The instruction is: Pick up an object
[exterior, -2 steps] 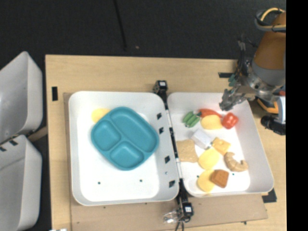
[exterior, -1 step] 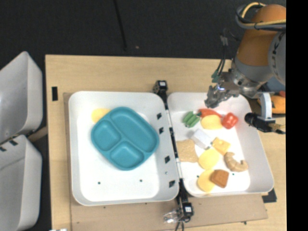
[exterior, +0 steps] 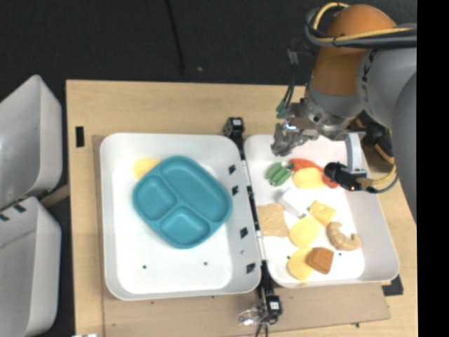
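While pincer (exterior: 283,143) hovers over right bin (exterior: 375,258), grip state unclear; wooden bench (exterior: 154,104), dark floor.

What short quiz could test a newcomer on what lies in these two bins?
1. True or false: the blue tray lies in the right bin.
2. Which bin is the tool over?
3. The green piece lies: A) near the tool, B) on the tray, C) outside the bins.

Key: 1. False, it lies in the left bin. 2. The right bin, at its far end. 3. A.
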Motion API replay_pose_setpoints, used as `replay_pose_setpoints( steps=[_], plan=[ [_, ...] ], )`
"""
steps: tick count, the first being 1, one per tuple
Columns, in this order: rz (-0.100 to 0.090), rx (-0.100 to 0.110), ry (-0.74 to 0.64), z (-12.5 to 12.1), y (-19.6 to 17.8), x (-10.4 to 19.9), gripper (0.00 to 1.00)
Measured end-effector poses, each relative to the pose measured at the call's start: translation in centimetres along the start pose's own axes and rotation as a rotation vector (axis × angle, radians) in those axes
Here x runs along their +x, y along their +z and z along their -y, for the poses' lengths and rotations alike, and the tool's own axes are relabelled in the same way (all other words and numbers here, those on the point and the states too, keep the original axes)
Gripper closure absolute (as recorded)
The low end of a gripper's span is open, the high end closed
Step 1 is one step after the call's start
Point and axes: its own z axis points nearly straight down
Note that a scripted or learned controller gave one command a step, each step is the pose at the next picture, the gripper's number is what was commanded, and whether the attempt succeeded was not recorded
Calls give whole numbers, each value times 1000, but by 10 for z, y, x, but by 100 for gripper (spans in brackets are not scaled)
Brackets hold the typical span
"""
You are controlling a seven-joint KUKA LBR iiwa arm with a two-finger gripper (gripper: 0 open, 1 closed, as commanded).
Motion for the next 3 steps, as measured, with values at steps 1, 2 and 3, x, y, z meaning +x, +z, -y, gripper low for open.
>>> replay_pose_setpoints(
  steps=[1, 2, 3],
  plan=[
    [1, 1, 3, 4, 1, 13, 100],
    [1, -3, 2, -1, -18, 13, 100],
    [3, 0, 6, 6, -1, 10, 100]
  ],
)
